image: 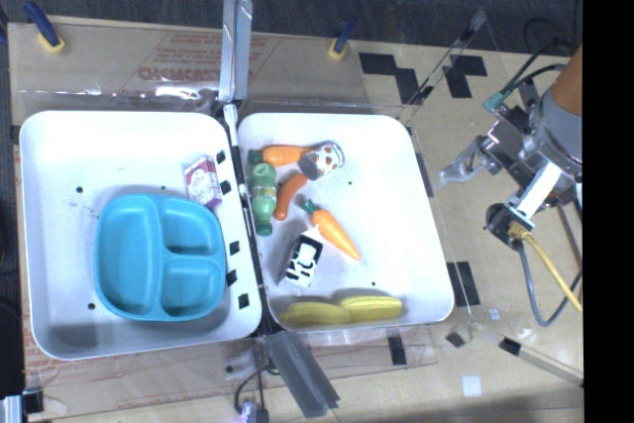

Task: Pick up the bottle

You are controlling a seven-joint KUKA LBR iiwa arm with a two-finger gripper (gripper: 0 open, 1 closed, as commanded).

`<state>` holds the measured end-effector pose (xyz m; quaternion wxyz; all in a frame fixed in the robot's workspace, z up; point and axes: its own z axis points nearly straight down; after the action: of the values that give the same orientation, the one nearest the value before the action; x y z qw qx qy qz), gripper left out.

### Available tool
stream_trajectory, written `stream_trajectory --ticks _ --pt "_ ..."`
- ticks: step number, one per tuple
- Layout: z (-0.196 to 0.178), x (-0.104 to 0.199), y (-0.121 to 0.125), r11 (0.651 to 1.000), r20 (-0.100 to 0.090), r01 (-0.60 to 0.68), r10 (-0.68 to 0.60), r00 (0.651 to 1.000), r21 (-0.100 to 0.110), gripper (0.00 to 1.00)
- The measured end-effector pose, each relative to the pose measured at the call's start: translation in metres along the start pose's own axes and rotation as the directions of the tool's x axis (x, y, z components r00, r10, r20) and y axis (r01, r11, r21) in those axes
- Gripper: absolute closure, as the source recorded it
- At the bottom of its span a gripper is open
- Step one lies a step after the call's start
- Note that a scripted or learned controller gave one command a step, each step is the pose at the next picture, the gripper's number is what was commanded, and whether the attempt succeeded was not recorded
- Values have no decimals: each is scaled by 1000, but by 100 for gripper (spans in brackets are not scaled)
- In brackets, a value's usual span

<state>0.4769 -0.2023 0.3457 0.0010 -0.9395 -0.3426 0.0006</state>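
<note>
A small dark bottle with a white label (304, 260) lies on its side in the lower middle of the right bin (421, 213), between an orange carrot (333, 231) and two yellow pieces (342, 310) at the front wall. My gripper (462, 169) hangs over the bench just outside the right bin's right wall, well to the right of the bottle and a little farther back. Nothing is seen in it. The grey arm with its cables (540, 168) comes in from the right edge.
The right bin also holds a green knobbly toy (263, 195) by the left wall, two more carrots (287, 175) and a grey-white toy (324, 158). The left bin (50, 213) holds a blue divided tray (158, 256) and a small purple packet (202, 180). A metal divider post (235, 50) stands between the bins.
</note>
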Motion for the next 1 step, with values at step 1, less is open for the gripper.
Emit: stream_trajectory --ticks 1 --pt "48 0 0 973 3 -229 229 973 4 0"
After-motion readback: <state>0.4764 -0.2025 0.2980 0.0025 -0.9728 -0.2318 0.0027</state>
